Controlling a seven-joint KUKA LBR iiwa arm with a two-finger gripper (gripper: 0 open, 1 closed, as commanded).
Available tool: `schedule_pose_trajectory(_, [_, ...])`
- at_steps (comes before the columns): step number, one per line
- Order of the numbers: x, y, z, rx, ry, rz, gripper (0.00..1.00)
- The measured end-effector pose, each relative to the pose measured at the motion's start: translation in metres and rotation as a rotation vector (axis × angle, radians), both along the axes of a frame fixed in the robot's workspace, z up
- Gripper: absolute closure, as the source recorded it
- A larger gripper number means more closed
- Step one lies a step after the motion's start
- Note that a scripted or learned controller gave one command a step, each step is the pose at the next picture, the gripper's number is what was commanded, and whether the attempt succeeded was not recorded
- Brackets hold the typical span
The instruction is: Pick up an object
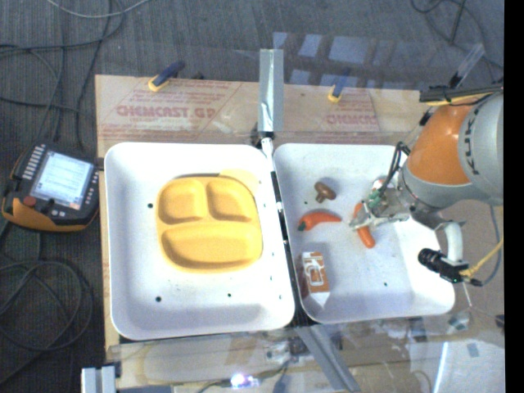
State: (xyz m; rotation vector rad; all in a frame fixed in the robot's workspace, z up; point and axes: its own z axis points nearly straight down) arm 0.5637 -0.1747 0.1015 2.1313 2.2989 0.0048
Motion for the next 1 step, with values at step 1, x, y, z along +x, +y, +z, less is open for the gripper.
schedule_pose_trajectory(1, [0.0122, 0.0274, 0.1154, 0.000, 0.009, -0.187, 1.00])
